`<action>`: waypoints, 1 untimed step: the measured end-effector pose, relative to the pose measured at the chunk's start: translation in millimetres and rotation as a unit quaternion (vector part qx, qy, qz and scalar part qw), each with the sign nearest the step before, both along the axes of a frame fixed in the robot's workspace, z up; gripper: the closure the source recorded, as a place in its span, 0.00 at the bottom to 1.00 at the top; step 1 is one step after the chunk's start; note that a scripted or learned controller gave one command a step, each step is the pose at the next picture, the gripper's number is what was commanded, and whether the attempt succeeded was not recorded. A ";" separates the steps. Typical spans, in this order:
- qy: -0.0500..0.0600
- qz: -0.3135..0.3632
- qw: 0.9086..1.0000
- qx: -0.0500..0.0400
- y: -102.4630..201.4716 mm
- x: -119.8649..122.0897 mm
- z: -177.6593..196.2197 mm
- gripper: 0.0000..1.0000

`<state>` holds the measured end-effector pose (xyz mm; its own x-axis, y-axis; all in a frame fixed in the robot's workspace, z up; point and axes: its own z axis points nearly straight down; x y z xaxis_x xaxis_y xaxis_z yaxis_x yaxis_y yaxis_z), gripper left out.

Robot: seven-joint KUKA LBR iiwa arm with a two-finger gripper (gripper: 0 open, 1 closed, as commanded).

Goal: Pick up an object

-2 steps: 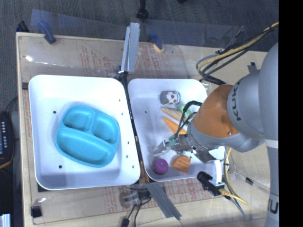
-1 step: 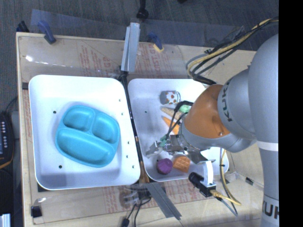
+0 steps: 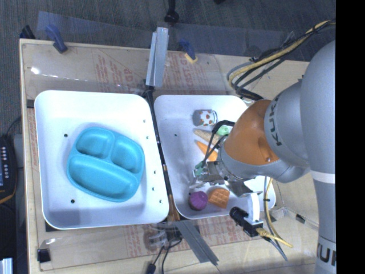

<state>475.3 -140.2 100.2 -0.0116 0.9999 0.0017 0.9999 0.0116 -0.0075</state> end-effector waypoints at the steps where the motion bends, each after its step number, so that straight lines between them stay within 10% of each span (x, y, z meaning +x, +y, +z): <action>1: -0.003 -0.003 1.000 0.000 -55.6 14.1 -8.7 1.00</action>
